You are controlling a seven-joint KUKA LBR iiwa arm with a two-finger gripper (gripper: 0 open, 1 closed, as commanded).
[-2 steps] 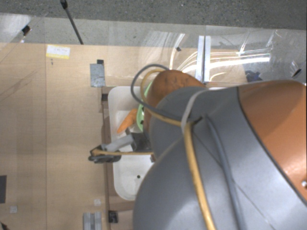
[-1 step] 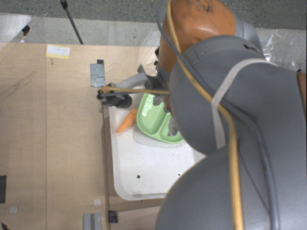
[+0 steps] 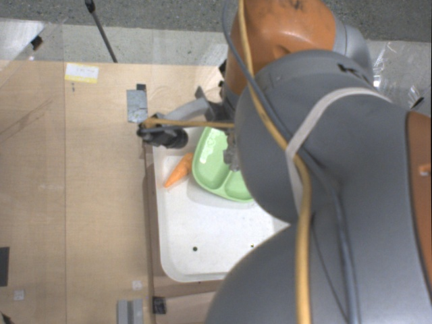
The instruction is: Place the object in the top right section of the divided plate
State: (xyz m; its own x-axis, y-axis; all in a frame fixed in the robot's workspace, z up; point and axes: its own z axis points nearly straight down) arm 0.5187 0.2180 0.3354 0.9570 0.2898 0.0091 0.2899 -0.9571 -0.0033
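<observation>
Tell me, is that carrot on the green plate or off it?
Off. The carrot lies on the white bin floor, beside the plate's left rim.

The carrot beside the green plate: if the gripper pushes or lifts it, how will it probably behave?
The carrot is tapered and rounded, so a push would likely make it roll or swing in an arc on the smooth bin. It looks like a stiff toy, probably light. Its narrow tip may slip from a grip; its thicker end near the plate seems safer.

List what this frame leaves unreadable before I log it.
- Green divided plate: its right part lies under the grey arm, so the top right section can't be checked.
- Gripper: covered by the arm.
- White bin: its right side is covered too.
- Carrot: plain, left of the plate.
</observation>
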